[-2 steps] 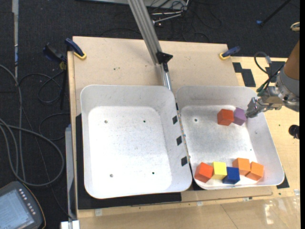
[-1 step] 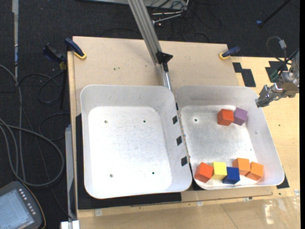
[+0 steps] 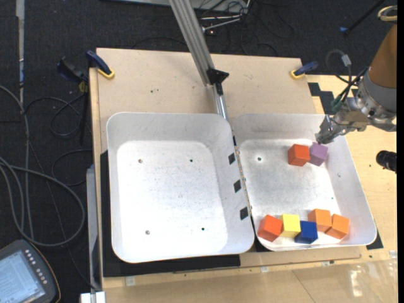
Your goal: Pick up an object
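Small foam-like cubes all lie in the right-hand shallow white plastic bin (image 3: 353,175), which serves as the landmark. Near its far wall sit a reddish-orange cube (image 3: 298,154) and a pale purple cube (image 3: 319,153), touching side by side. Along its near wall lies a cluster: a reddish-orange cube at the near-left (image 3: 271,227), a yellow cube (image 3: 291,224) just beside it, a blue cube (image 3: 308,231) touching the yellow one, then two lighter orange cubes (image 3: 322,219) and (image 3: 339,226) toward the bin's near-right corner. The middle of this bin's floor is bare, speckled white.

To the left of that bin, edge to edge with it, is the second shallow white plastic bin (image 3: 126,131); both rest on the pale wooden bench (image 3: 164,81).

Over the far-right edge of the right-hand bin hangs the robot's grey metal hand (image 3: 328,132), its tip just above the purple cube. Whether it is wide or narrow cannot be told, and no cube is seen in its grasp.
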Motion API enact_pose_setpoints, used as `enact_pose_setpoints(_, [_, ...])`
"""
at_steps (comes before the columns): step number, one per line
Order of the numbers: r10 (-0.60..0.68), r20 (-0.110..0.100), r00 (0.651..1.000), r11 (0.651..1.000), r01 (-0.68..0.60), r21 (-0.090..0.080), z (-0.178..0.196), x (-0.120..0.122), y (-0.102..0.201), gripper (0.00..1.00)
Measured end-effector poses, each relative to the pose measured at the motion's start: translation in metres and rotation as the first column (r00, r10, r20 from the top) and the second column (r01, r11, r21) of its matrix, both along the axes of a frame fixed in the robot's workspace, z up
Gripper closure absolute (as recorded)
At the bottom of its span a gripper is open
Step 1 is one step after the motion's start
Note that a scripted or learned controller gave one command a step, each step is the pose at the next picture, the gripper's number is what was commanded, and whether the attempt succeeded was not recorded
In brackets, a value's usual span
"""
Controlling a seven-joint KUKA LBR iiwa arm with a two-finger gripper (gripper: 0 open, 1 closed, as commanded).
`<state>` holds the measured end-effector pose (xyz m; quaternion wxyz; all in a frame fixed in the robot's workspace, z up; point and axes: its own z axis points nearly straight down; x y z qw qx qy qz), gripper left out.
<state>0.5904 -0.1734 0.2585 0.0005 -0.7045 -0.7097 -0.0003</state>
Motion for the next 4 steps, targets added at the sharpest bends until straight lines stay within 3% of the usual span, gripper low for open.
enact_pose_setpoints(2, [0.001, -0.001, 1.0, 1.0, -0.001, 0.001, -0.019, -0.008, 0.106, 1.0])
enact_pose_setpoints(4, [0.001, 0.0, 1.0, 1.0, -0.001, 0.0, -0.035, 0.002, 0.222, 1.0])
